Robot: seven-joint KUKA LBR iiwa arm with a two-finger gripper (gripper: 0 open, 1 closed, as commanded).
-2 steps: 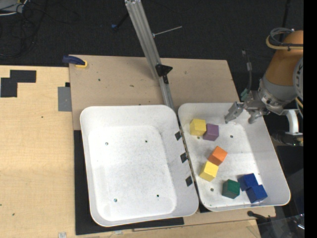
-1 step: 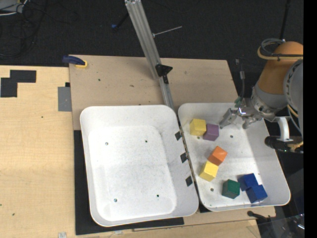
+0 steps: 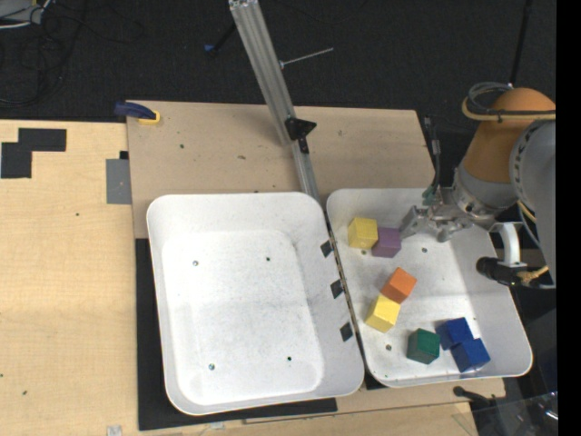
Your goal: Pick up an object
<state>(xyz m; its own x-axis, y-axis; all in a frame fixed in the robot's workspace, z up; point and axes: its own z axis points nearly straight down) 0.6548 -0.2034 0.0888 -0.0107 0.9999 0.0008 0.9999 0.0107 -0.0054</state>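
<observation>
While smooth cubes dot the right bin [image 3: 508, 352], the claw's [image 3: 434, 222] state stays unclear.

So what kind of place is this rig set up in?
Most likely a robotics lab test bench. Two shallow white bins sit on a plywood board, the right one holding small coloured blocks; an aluminium rail rises behind, and loose cables trail over dark flooring.

Slanted aluminium rail [image 3: 270, 80] behind bins [image 3: 182, 243]
</observation>
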